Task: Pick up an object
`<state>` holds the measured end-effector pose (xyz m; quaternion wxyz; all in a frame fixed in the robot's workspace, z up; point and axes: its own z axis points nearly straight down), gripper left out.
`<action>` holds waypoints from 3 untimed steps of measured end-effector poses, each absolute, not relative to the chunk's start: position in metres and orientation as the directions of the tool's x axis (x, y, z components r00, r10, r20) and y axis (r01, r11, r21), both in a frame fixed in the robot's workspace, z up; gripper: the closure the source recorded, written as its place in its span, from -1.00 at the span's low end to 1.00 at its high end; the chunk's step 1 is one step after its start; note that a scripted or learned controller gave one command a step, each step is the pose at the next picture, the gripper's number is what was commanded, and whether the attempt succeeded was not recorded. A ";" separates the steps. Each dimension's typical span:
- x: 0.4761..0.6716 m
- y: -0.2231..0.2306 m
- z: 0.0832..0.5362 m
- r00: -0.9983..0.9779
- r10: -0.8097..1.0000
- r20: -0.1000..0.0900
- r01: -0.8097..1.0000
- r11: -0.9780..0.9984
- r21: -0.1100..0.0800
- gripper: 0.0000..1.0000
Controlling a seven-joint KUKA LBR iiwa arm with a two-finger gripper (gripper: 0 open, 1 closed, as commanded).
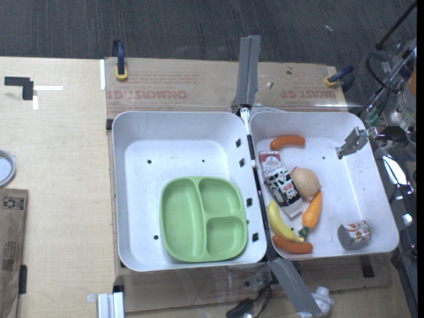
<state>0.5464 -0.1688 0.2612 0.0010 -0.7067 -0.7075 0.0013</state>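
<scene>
Here, operator, is the bench as the camera has it:
Stage: your pick looks barely begun; nothing has left the right bin (371,134), so by my reading approach, grasp and lift all remain.
Claw: the claw (350,143) hangs at the right bin's far right corner, above bare white floor; whether it is released or clenched you cannot tell from this slant, and nothing shows in it.
Candidates: your objects crowd the right bin's left half, namely a sausage (287,141) near the far wall, a small carton (279,181), a tan bread roll (305,181) touching it, a carrot (313,209), a banana (281,222) and a second sausage (291,245) at the near wall.
Loner: a small can (354,234) lies on its side in the near right corner, well apart from the pile.
Left bin: a green divided plate (203,218) rests there alone.
Judgement: the can or the far sausage looks the cleaner target, each with free room around it.
</scene>
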 end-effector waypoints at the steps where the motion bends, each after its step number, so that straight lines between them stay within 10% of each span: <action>1: 0.526 -0.142 0.091 -0.098 0.995 0.001 0.995 0.098 -0.002 -1.00; 2: 0.526 -0.142 0.100 -0.094 0.996 0.001 0.996 0.094 -0.002 1.00; 3: 0.540 -0.107 0.203 -0.093 0.996 -0.001 0.996 0.093 -0.001 1.00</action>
